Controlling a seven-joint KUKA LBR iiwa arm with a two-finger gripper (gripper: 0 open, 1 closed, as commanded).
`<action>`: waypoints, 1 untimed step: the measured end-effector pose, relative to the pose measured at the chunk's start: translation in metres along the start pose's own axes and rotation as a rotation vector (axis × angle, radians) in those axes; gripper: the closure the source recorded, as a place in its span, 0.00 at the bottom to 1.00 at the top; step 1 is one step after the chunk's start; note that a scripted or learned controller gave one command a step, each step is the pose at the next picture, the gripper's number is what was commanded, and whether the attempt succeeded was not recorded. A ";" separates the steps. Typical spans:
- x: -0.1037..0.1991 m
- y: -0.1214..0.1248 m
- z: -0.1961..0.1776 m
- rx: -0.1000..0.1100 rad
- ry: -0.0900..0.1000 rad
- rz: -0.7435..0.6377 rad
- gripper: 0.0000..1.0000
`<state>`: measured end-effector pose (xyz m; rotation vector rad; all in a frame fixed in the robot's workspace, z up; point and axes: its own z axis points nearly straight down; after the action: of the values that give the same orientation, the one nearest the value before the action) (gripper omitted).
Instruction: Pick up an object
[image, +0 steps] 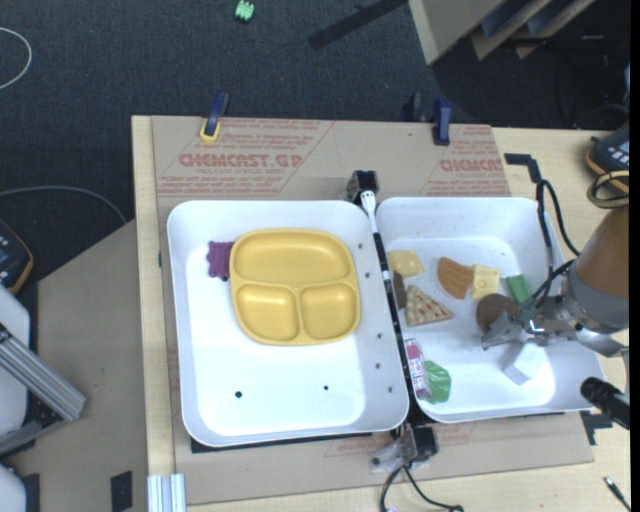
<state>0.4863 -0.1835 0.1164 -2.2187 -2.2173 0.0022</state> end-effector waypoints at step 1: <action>0.000 0.001 0.031 -0.004 -0.002 0.000 0.00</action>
<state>0.4870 -0.1834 0.0849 -2.2212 -2.2205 -0.0002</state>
